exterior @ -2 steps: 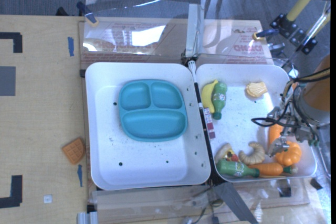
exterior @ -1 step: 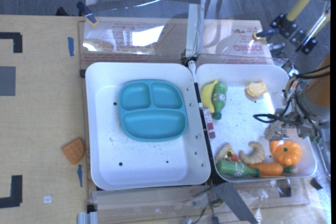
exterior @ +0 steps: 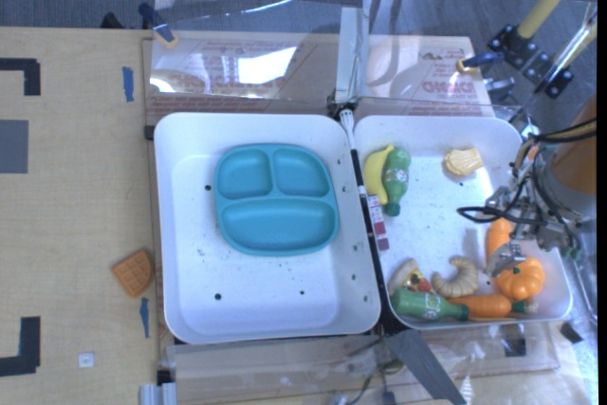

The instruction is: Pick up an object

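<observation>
The arm is seen reaching in from the right, with the pincer (exterior: pixel 509 247) lowered into the right bin (exterior: pixel 427 204) at its right side, just above the toy pumpkin (exterior: pixel 521 278) and beside an upright orange carrot-like piece (exterior: pixel 497 237). Whether the pincer is released or clenched cannot be told; cables and the wrist block the tips. Nothing is seen clearly held.

Likely pick targets are crowded in the near right corner: pumpkin, a lying carrot (exterior: pixel 486 305), a green bottle (exterior: pixel 429 304), a croissant-like pastry (exterior: pixel 458 277) and a pizza-slice toy (exterior: pixel 410 275). The cluster is touching, so a clean grasp is judged hard. Farther back, a banana (exterior: pixel 377 170) and a second green bottle (exterior: pixel 395 176) lie together against the divider; a pale chip-like toy (exterior: pixel 463 162) sits apart.

The left bin (exterior: pixel 190 280) is occupied by a blue divided plate (exterior: pixel 276 200).

The surface (exterior: pixel 76 204) is pale wood, marked with black and blue tape; a waffle toy (exterior: pixel 134 272) lies on it left of the bins. Clear plastic shields (exterior: pixel 247 33) are stood behind the bins, grey floor beyond.
</observation>
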Motion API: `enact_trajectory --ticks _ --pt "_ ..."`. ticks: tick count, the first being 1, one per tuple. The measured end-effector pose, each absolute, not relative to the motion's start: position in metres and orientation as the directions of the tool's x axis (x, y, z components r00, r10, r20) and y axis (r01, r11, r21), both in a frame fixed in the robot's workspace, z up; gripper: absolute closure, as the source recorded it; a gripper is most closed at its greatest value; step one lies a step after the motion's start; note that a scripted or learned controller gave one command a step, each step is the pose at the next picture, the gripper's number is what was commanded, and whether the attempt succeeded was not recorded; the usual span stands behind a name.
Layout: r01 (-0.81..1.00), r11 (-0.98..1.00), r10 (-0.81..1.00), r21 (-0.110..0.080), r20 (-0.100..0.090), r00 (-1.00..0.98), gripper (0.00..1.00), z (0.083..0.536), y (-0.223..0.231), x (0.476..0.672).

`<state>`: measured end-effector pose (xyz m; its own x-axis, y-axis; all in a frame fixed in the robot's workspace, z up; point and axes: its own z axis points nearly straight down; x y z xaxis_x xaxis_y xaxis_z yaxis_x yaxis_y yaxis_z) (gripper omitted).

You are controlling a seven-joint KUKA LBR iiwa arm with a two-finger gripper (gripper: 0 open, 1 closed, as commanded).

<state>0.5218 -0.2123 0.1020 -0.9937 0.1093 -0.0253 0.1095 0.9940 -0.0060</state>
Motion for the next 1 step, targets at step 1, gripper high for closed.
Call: enact_trajectory --ticks 1 --pt "0.101 0.995 0.101 -0.002 -0.01 -0.995 0.0 0.0887 -0.2234 0.5463"
